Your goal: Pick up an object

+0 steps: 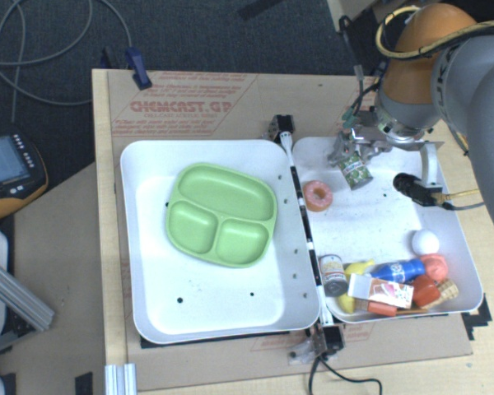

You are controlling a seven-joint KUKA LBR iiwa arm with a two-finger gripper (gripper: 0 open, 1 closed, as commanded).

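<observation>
1. My fingers (356, 156) pinch a small green packet (357, 172), hanging above the right bin's (454, 239) far corner.
2. It looks light, crinkly and slippery; I'd grip mid-body, firmly.

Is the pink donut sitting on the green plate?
No. The pink donut lies in the right bin near its left wall, while the green plate sits in the left bin.
</observation>
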